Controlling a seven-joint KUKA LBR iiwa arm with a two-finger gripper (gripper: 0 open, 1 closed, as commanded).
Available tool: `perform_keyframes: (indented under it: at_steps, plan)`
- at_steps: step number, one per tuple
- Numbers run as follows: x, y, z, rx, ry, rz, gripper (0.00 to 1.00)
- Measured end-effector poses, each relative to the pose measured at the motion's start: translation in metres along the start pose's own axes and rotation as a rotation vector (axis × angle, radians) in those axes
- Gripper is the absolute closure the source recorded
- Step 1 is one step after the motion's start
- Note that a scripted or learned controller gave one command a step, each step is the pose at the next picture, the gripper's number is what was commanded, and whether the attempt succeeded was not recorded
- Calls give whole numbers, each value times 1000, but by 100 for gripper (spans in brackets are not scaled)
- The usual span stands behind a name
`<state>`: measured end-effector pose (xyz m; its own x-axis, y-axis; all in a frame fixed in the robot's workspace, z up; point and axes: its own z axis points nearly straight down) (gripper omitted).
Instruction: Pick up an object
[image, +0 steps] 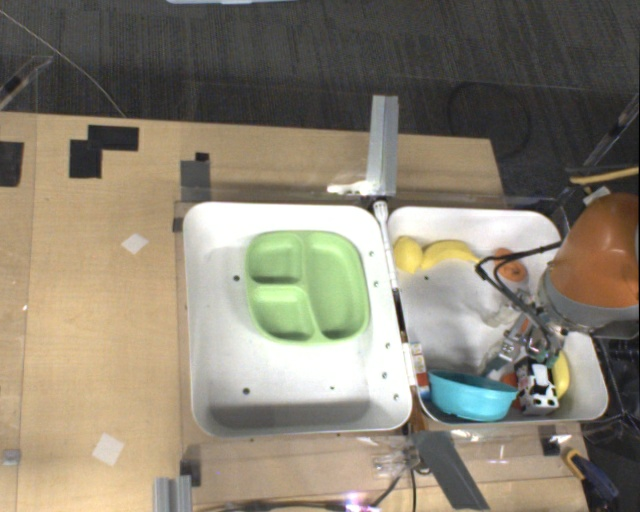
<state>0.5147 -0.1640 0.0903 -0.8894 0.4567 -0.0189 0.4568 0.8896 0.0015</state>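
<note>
Two bins: left bin (215, 330) has a green tray (305, 285); right bin (450, 310) has bananas (432, 254), blue bowl (470, 396).
Gripper (520, 352): low in the right bin by the bowl; opening and hold cannot be told.

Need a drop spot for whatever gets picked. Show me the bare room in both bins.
Left bin: a bare strip along the near wall below the green tray, and a narrower band to its left. Right bin: bare floor in the middle, between the banana and the blue bowl. Its near right corner is crowded: bowl, small toys and the gripper.
</note>
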Motion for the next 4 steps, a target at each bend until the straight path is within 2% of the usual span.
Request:
perform_keyframes:
  at_steps: [1, 2, 3, 4]
  plan:
    - [29, 8, -1, -3, -1, 134, 0]
    - [-87, 71, 4, -3, 7, -37, 0]
    - [-49, 97, 2, -4, 8, -10, 0]
    - [-19, 81, 1, -4, 4, 175, 0]
